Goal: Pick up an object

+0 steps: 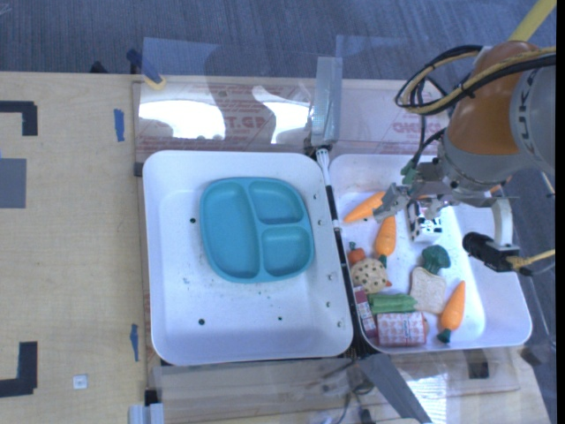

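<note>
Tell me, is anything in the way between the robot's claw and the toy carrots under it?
Nothing visible blocks it. The gripper hangs over the right bin, with one carrot to its left and another carrot just below-left. Both lie uncovered, with no other toy on top of them.

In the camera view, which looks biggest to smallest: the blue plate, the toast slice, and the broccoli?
1. Blue divided plate, by far the largest.
2. Toast slice.
3. Broccoli, slightly smaller than the toast.
The toast and broccoli sit side by side in the right bin, so nearness hardly matters.
</note>
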{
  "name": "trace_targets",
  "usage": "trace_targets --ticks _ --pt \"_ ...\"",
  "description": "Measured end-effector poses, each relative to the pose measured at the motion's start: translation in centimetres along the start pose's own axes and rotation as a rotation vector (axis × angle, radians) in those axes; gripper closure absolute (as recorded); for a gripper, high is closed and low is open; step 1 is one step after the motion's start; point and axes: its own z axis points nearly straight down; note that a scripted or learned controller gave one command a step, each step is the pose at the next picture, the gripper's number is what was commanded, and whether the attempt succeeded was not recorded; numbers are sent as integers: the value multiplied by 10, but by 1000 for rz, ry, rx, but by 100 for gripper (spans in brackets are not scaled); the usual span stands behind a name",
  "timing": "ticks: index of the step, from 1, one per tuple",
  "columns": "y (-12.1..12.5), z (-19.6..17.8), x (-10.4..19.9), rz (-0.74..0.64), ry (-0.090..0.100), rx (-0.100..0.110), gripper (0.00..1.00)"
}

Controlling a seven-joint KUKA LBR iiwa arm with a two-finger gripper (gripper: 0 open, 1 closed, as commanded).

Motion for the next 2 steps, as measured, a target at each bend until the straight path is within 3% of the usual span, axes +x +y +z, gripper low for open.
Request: trace_targets --ticks 1,2 --pt "2 -8 1 -3 0 0 100" --pt "1 -8 1 -3 0 1 0"
